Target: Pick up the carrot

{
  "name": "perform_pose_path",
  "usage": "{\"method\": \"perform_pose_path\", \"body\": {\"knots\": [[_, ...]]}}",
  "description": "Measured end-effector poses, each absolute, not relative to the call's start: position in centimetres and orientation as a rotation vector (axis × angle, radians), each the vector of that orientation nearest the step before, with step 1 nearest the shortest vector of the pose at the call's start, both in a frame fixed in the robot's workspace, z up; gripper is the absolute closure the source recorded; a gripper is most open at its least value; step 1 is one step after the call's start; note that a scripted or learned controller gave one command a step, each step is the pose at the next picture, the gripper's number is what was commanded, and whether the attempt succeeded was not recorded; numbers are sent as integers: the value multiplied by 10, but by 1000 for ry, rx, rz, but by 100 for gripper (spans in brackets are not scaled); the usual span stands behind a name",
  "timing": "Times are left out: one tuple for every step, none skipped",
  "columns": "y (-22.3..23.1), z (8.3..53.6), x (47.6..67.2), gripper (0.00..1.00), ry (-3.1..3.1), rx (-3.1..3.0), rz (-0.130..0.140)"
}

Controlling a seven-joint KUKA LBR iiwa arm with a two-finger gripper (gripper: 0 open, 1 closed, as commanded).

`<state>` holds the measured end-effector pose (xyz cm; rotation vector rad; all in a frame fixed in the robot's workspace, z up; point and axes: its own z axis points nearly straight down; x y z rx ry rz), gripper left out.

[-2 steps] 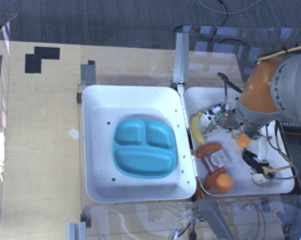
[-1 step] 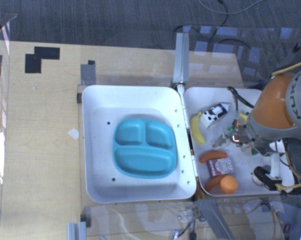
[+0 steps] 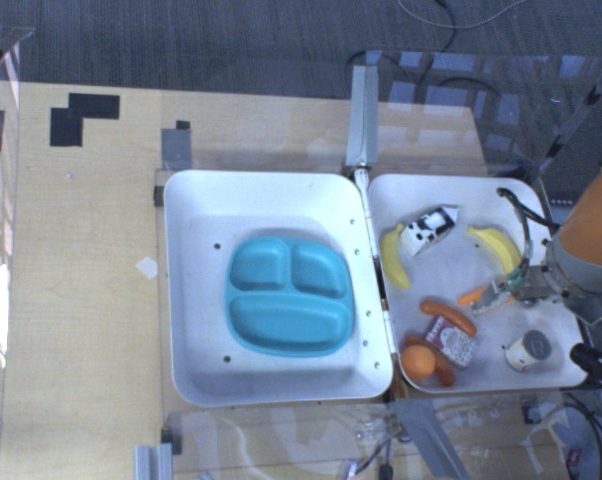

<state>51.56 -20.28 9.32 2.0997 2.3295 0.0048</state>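
camera view | carrot (image 3: pixel 470 295): small, orange, slim, lying slantwise | gripper (image 3: pixel 503 293): jaws' state unclear

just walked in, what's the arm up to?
The arm is reaching into the right bin from the right, its tool low beside the carrot, a small orange piece near the bin's middle. Whether the carrot is gripped cannot be told from this view. Around it lie two bananas, a sausage, an orange, a black-and-white toy and a small cup. The left bin holds a blue tray.
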Motion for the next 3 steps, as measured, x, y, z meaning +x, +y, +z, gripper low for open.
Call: {"method": "perform_pose_path", "body": {"knots": [[-203,105,518,100,2327,2093,9],[-206,166,535,100,2570,1794,4],[-206,166,535,0,2570,1795,4]]}}
